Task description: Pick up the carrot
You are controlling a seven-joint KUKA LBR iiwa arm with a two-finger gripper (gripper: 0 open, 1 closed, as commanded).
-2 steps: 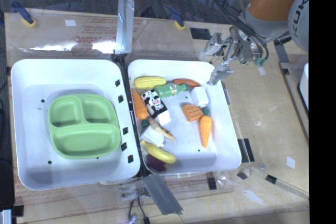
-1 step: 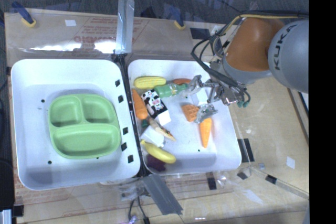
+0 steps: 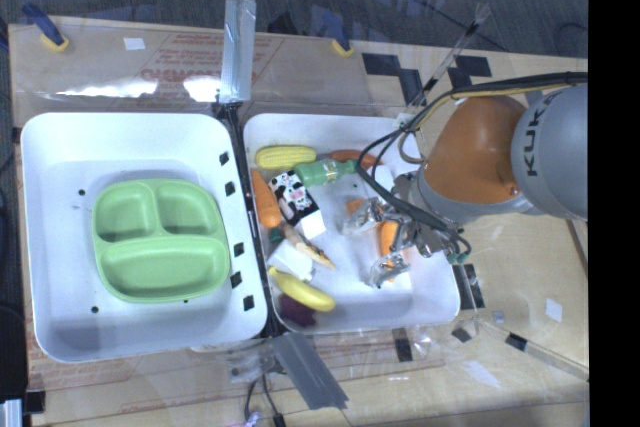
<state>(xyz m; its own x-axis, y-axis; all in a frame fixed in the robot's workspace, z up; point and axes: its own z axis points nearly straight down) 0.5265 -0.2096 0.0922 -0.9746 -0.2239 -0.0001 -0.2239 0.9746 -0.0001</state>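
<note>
My gripper (image 3: 386, 241) is low in the right bin (image 3: 440, 300), right of its middle. A small orange carrot (image 3: 387, 236) shows between its metal fingers (image 3: 392, 266), and they are shut on it. The carrot stands roughly upright, partly hidden by the fingers and cables. I cannot tell whether it is lifted off the bin floor. The grey arm with its orange band (image 3: 478, 155) reaches in from the right, over the bin's right rim.
Along the right bin's left side lie a longer orange piece (image 3: 265, 200), a corn cob (image 3: 285, 156), a green bottle (image 3: 325, 171), a black-and-white box (image 3: 292, 195), a banana (image 3: 305, 292) and a dark purple item (image 3: 296, 312). The left bin (image 3: 50, 215) holds a green divided plate (image 3: 158, 237).
</note>
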